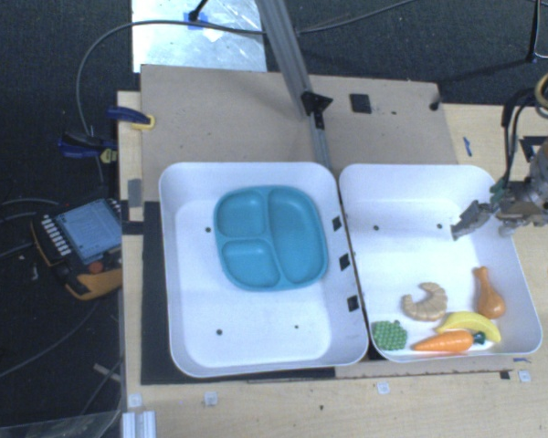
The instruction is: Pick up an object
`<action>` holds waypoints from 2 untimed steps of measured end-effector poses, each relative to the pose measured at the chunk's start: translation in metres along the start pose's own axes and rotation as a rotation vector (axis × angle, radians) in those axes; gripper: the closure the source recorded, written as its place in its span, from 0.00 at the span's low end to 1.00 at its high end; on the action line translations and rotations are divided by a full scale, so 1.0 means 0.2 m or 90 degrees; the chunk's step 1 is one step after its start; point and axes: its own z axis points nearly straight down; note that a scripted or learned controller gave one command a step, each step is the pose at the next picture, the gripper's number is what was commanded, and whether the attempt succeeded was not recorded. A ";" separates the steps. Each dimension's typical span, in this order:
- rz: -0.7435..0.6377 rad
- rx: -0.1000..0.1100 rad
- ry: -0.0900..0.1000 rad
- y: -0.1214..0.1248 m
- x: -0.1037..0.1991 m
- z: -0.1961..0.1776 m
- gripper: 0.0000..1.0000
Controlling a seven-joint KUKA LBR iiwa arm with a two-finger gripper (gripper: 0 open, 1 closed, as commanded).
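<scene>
While five toy foods lie clustered in the near right corner of the right bin (384, 199), none sits in my pincer (466, 220). Counting them: one croissant (426, 301), curved with its ends pointing toward the camera; one drumstick (487, 293), its long axis running away from the camera, thin end farthest; one banana (472, 323) and one carrot (444, 341), both lying roughly left to right; one green pea cluster (389, 335). My arm (546, 176) enters from the right, pincer over bare floor near the right bin's far right side, well apart from the food. Whether my pincer is wide or narrow, I cannot tell. One blue divided plate (272, 237) sits in the left bin (187, 272); both bins rest on one worktop (228, 112).
</scene>
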 end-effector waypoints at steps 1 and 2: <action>0.000 0.000 0.000 -0.01 0.04 0.22 0.00; 0.001 0.001 0.001 0.00 0.07 0.53 0.00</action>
